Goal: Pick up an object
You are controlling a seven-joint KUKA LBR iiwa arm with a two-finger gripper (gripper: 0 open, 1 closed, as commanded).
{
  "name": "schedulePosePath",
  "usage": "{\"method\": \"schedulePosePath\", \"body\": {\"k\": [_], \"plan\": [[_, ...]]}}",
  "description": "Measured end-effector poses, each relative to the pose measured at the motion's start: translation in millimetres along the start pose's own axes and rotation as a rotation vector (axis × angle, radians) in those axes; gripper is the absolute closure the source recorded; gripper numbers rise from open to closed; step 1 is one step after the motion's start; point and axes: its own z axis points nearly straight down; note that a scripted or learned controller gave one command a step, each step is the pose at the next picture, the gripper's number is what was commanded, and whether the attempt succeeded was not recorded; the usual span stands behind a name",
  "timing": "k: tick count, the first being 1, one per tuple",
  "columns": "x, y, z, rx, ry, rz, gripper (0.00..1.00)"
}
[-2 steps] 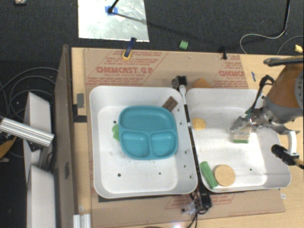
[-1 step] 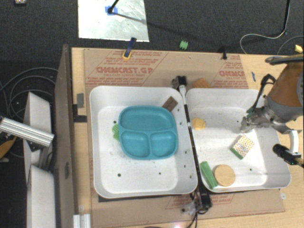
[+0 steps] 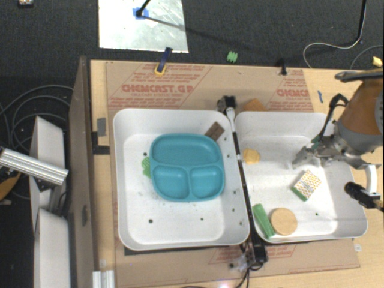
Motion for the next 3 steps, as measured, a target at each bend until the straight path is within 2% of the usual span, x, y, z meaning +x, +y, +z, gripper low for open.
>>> {"method": "schedulePosePath", "body": {"k": [1, 2, 3], "plan": [[27, -37, -20, 0.006, 0.003, 0.004, 0.00], [23, -45, 6, -0.011, -0.005, 0.003, 0.00], [22, -42, -8, -0.020, -0.008, 0.003, 1.00]]}}
